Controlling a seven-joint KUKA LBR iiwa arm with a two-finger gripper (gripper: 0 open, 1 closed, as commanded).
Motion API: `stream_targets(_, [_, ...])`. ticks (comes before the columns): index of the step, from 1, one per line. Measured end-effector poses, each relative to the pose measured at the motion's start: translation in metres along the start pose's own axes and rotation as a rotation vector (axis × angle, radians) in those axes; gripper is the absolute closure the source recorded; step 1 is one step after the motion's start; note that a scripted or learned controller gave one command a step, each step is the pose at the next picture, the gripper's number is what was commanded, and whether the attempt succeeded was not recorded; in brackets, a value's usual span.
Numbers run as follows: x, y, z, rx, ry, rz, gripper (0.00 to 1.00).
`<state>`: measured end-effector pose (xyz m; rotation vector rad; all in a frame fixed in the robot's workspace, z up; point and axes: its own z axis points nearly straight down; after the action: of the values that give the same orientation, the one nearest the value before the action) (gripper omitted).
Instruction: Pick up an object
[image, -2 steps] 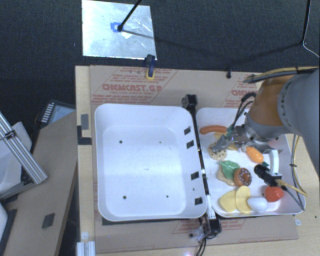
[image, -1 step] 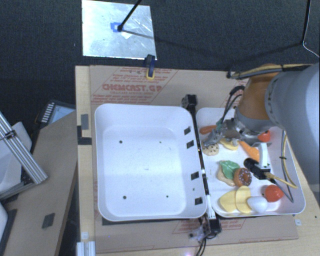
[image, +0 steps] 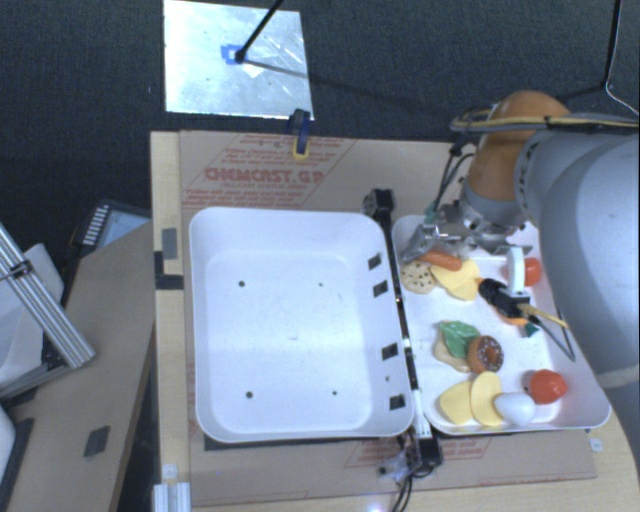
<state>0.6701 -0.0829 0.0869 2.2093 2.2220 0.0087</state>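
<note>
Right bin (image: 598, 408)—arm (image: 560, 190) hides its far corner—jaws unclear.

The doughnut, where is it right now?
The doughnut lies in the right bin, near its middle, against the green leaf piece, with the red tomato to its lower right.

Assorted toy food items (image: 470, 345) in right bin (image: 590, 405)

Single fixed camera: sitting above the worktop (image: 170, 420), looking down at a slant, taking in both white bins, left bin (image: 290, 320) and right bin (image: 585, 405), at middling range. Arm (image: 585, 200) entering from the frame's right edge, looming large.
</note>
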Motion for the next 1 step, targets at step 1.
stream_targets(1, [-0.0053,-0.0415,0.0015,0.009,0.001,0.005,0.0])
